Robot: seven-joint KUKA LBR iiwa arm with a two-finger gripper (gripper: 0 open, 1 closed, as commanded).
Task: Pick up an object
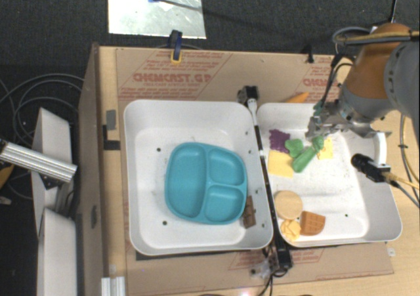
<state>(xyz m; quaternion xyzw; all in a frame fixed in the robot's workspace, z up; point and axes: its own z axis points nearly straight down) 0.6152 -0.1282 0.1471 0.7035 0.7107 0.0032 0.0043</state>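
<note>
The arm reaches in from the right, and its gripper is low over the back part of the right bin. The gripper is just above a green toy, and it seems to touch the upper end of this toy, but I cannot tell whether the fingers are released or clenched, because the wrist hides them.

The green toy lies tilted, between a purple piece on its left and a small yellow piece on its right. A yellow cheese slice lies just beside it, toward the front. Near the front of this bin are a round cracker and a waffle piece.

In the left bin rests a teal divided plate. Both bins stand on the counter.
</note>
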